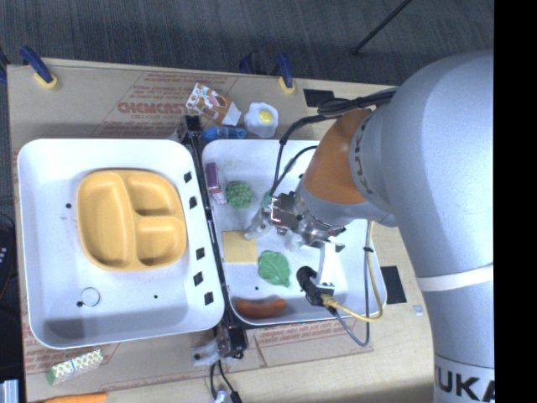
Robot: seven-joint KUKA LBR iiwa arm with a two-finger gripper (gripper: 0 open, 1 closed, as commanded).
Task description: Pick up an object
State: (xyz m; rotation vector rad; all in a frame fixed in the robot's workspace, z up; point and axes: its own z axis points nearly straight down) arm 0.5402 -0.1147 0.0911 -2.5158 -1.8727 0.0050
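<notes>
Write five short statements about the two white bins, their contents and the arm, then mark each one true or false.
1. The yellow three-compartment plastic tray lies in the left white bin. True.
2. The reddish-brown toy sausage lies near the right white bin's front edge. True.
3. The flat pale yellow cheese slice lies inside the yellow tray. False: it lies on the right bin's floor.
4. The grey arm's gripper hangs over the left bin. False: it is over the right bin, near the green broccoli toy.
5. The leafy green lettuce toy sits outside both bins. False: it sits in the right bin, beside the cheese slice.
</notes>
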